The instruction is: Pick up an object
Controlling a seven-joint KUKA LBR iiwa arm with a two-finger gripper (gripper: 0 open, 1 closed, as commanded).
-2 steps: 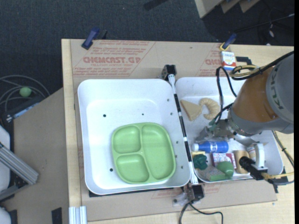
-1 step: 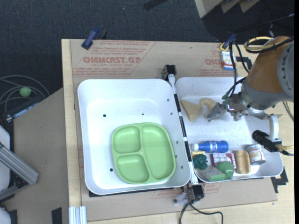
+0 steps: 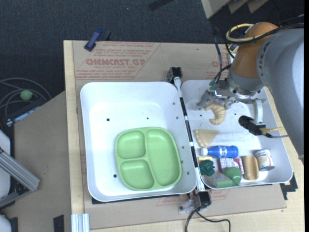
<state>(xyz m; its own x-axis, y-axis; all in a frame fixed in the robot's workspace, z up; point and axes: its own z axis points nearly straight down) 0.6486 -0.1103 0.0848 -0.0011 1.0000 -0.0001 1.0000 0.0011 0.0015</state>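
Camera view: gripper (image 3: 216, 99) is low in the right bin (image 3: 282, 173), at its far end, directly over a tan croissant-shaped item (image 3: 218, 114); finger state cannot be told. Nearer in that bin: a tan wedge (image 3: 205, 137), blue-capped bottle (image 3: 221, 152), small can (image 3: 263, 159). Left bin (image 3: 96, 105) holds 1 green divided tray (image 3: 147, 157).

I see a divided plate (image 3: 147, 157) in the left bin (image 3: 96, 100). In the right bin (image 3: 285, 170), a croissant (image 3: 218, 113) lies behind a bottle (image 3: 221, 152) and a can (image 3: 263, 159).
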